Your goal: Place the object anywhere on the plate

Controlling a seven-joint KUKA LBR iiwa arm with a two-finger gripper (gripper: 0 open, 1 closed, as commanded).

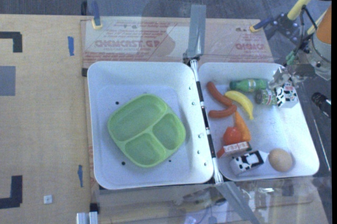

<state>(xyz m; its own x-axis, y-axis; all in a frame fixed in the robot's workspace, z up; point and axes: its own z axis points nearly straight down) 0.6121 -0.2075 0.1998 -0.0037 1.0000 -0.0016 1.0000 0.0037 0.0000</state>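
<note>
One claw [283, 79], half-hidden, blurs over the bottle [249, 84].

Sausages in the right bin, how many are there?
2. One sausage lies slanted near the bin's upper left, beside the divider; the other sausage lies just below it, left of the banana. More could be hidden.

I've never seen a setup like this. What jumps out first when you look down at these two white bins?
The bright green plate, split into three compartments, lies alone in the left bin. The right bin holds a jumble of toy food: a yellow banana, two sausages, a green bottle and a brown egg. The claw hovers at its far right corner.
</note>
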